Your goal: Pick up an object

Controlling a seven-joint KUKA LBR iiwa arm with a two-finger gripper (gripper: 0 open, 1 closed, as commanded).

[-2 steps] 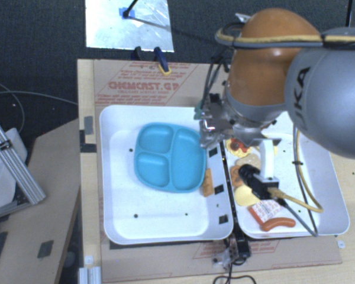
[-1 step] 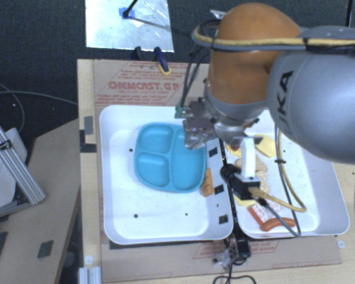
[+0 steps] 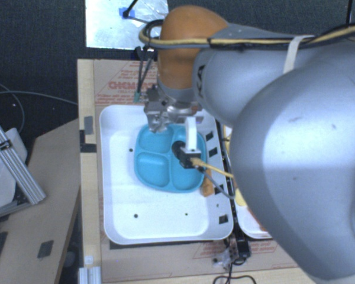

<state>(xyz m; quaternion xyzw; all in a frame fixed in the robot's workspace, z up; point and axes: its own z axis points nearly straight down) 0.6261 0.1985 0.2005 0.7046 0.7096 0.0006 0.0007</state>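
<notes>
The arm's grey bulk (image 3: 296, 141) covers most of the right side, hiding nearly all of the right bin (image 3: 251, 226), of which just a sliver of white rim peeks out below it. The left bin (image 3: 121, 176) is plain to see, with a blue tray (image 3: 160, 164) lying in its far right part, close to the far wall. The pincer (image 3: 160, 120) sits low over the tray's far edge, under the orange band (image 3: 186, 31); I cannot tell its state, or whether it touches the tray. A small brown piece (image 3: 207, 186) lies at the tray's right edge, hard to make out. The bin's near and left floor lies open.
</notes>
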